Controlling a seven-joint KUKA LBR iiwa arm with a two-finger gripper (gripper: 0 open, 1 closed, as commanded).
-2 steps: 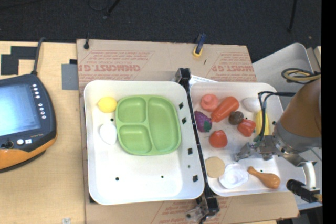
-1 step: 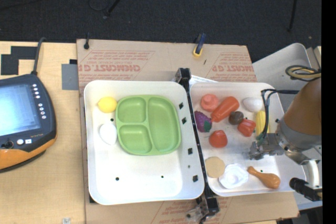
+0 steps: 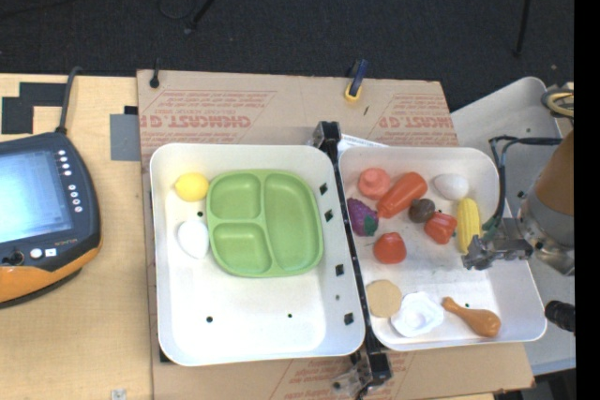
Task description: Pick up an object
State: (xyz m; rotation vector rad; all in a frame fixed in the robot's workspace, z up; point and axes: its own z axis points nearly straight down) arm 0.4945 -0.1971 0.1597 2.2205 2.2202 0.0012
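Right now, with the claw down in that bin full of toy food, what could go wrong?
The gripper sits low beside the corn, close to the right bin's wall, so it might bump the wall or only nudge the corn. The strawberry and dark ball crowd the corn's other side, so a grab could shove them or catch two things.

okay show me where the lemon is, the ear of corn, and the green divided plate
lemon (image 3: pixel 191 186), camera view, middle of its yellow skin
ear of corn (image 3: pixel 468 222), camera view, middle of the cob
green divided plate (image 3: pixel 292 211), camera view, floor of its right compartment
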